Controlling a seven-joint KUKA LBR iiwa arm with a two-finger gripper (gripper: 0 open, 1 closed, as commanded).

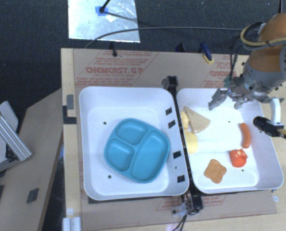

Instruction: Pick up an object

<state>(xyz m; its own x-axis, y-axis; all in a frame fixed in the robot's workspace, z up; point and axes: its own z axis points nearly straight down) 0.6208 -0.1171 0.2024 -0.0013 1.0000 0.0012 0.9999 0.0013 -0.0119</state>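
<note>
Gripper point(228, 99) open (empty) over right bin point(268, 177), sausage point(246, 135) nearby

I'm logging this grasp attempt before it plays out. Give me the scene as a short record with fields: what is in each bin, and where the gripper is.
left bin: blue divided plate, lying flat
right bin: tan wedge and yellow piece by the divider; orange sausage and red piece toward the right; brown cookie-like piece at the front
gripper: over the far edge of the right bin, fingers spread, nothing between them
item closest to gripper: tan wedge
</note>
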